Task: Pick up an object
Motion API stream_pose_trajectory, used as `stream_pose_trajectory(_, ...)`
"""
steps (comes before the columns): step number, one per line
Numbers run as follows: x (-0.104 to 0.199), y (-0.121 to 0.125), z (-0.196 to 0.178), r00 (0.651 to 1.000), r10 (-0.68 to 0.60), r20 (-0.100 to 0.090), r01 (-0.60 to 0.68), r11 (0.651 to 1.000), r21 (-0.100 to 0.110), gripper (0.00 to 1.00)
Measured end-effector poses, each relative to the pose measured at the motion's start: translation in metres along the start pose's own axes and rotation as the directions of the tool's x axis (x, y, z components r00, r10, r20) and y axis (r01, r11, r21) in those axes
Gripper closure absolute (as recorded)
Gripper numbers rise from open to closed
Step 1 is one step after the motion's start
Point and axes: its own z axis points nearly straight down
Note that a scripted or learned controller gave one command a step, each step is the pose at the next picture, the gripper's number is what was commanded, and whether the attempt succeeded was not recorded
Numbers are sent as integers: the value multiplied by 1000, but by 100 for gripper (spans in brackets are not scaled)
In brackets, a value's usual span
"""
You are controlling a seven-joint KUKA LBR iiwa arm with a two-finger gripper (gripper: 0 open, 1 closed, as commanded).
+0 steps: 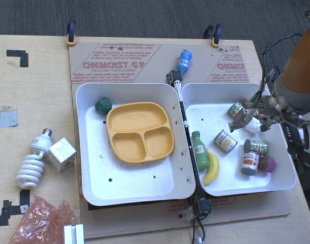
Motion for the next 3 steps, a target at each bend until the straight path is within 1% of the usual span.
stream_pose_trajectory(1, -2, -37, 121, 1000, 2, -1, -2, 1000, 0, 0)
stream_pose_trajectory(2, -20, 45, 144, 1000, 2, 0, -2, 1000, -1, 0)
stream_pose_trajectory(3, -21, 46, 134, 1000, 2, 1, -2, 1000, -4, 100)
